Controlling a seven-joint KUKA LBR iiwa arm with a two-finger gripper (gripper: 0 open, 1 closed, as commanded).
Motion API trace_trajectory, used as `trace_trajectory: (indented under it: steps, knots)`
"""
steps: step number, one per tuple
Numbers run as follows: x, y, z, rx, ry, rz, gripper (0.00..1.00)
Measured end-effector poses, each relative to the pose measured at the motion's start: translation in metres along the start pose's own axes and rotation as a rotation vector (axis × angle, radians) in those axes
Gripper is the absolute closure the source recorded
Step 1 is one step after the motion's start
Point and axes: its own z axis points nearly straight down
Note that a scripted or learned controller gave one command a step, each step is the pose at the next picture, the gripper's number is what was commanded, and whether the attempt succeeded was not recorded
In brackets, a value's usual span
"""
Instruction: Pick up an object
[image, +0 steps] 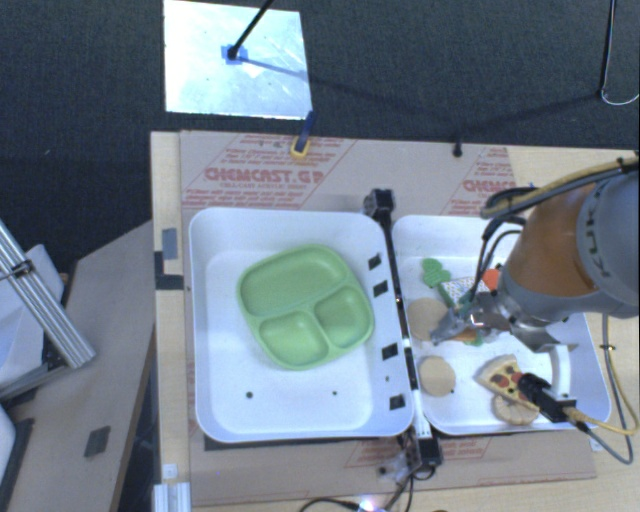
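1. Two shallow white bins are seen side by side on the bench: a left bin (215, 400) and a right bin (590, 395).
2. One light green divided plate (305, 305) with three compartments lies in the left bin, tilted slightly, near the bin's middle.
3. In the right bin several small play-food items are counted: one pizza slice (503, 376) with red spots near the front, one round tan cookie-like disc (436, 376) to its left, one more tan piece (425, 318) farther back, and one green piece (434, 271) toward the far side.
4. An orange item under the wrist cannot be identified.
5. "CHEMCAST GP" is read in red print on the brown protective sheet (265, 170) beyond the bins, and it is repeated, partly hidden, at the far right.
6. The gripper (462, 325) is seen low over the middle of the right bin, just beside the tan piece; whether it is wide or narrow cannot be told, and nothing is seen held.
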Motion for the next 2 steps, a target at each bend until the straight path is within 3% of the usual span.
trace_trajectory:
  steps: [1, 2]
  knots:
    - [-0.001, 0.002, 0.019, -0.008, -0.003, 0.000, 0.00]
    - [-0.002, 0.003, 0.007, -0.013, -0.006, 0.002, 1.00]
